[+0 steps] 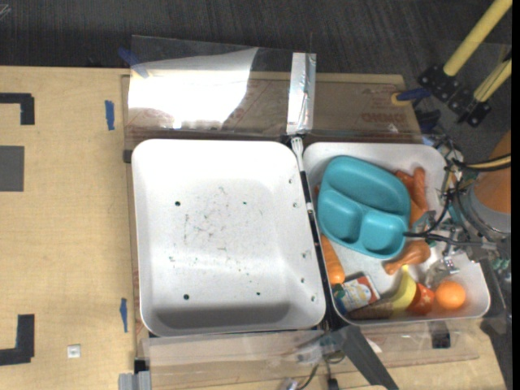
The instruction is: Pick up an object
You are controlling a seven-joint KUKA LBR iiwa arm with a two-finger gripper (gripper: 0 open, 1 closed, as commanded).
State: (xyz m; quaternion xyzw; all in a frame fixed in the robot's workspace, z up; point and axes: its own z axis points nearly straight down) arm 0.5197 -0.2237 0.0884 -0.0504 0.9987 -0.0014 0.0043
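Gripper [445, 258] sat over right bin [382, 151] near its right wall – finger state couldn't be told – w/ orange [450, 296], banana [400, 288], teal divided plate [364, 205] below; best to descend onto the orange, clear of the wall.

left bin [219, 234] open, right bin [366, 154] crowded

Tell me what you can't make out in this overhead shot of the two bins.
- Tool: blurred among cables at the right bin's edge, so its state can't be read.
- Carrot: partly hidden under the teal divided tray.
- Small packet: label too small to read.
- Arm: cut off by the right edge.
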